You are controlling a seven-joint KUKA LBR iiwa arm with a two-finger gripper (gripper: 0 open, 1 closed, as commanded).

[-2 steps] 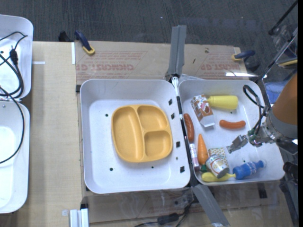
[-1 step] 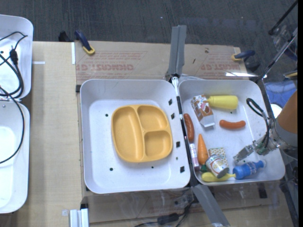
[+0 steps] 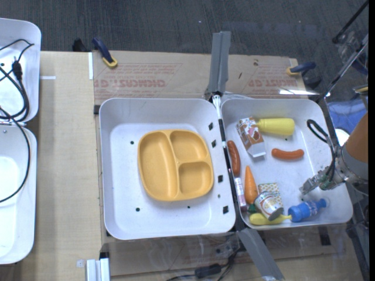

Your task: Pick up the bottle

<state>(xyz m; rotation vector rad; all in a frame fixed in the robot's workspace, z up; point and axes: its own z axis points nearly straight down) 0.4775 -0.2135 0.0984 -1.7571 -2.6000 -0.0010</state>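
Gripper just above blue bottle

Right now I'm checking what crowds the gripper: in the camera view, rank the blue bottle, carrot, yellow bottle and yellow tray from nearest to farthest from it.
From the gripper, at the right bin's right edge:
1. Blue bottle, just below it, at the bin's near edge.
2. Carrot, to its left, by the divider.
3. Yellow bottle, at the bin's far end.
4. Yellow tray, in the left bin.

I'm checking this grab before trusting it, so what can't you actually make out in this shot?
- Gripper, camera view: small and blurred near the right bin's right wall; its state cannot be told.
- Blue bottle: whether anything touches it is too small to tell.
- Arm: cut off by the right edge.
- Cup: label print too small to read.
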